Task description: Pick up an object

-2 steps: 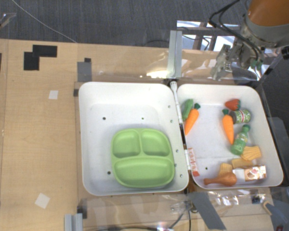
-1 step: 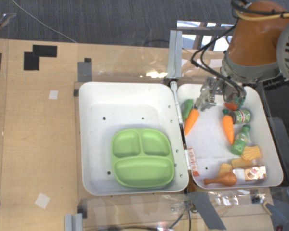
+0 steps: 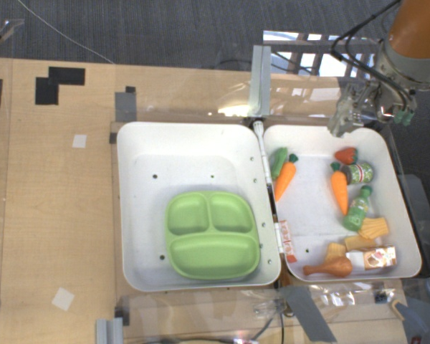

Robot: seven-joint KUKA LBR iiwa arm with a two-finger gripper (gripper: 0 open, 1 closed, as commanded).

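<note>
Nearest the lens, the pale wooden worktop point(image 3: 50, 213) is shown, marked with black squares and carrying two white bins. Left bin point(image 3: 140, 156): a green divided plate point(image 3: 212, 235) lies flat. Right bin point(image 3: 308, 213): toy foods are scattered as candidates for picking, among them a carrot point(image 3: 284, 177), a second carrot point(image 3: 340, 190), a green bottle point(image 3: 357, 212) and a drumstick point(image 3: 330, 267). The pincer point(image 3: 344, 120) hangs above the far rim, nothing gripped; its opening cannot be judged. Dark carpet lies beyond.
</note>
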